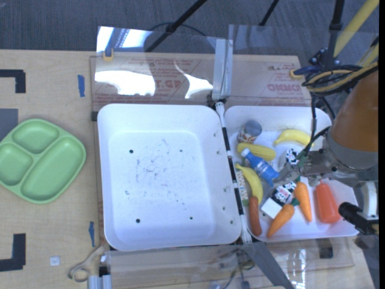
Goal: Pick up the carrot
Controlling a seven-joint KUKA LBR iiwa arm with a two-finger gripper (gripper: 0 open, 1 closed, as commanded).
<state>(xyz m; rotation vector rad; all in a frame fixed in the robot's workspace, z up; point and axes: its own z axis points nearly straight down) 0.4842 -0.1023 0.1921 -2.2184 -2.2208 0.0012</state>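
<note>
I have the arm (355, 119) reaching in from the right, over the right bin (325, 236), where all the clutter sits. The left bin (162, 173) is beside it, sharing the middle divider, and a green divided plate (39, 158) lies well apart on the counter (48, 233) to the left.

The hand (301, 164) hangs low over the middle of the right bin, just above the tops of the carrots. I cannot tell its state from here: the wrist body and cabling cover it, so I will not call a grasp.

I count two carrots. One carrot (302, 200) lies nearly upright in the frame, just below the hand and beside a red-orange pepper-like piece (326, 202). A second carrot (280, 220) slants down to the left, its thick end touching the first. A small black-and-white box (277, 202) leans against it. Nothing orange appears lifted; both look to be resting on the bin floor.

The rest is packed toward the divider: a blue bottle (260, 164), bananas (255, 182) along the left wall, another banana (292, 137) toward the back, a grey round item (251, 128), and a red sausage-like piece (255, 215).

My judgement is that the hand is placed for the nearer upright carrot, since it sits right at that carrot's top. The crowding is the risk: the pepper and the other carrot lie close enough to be nudged or caught instead.
</note>
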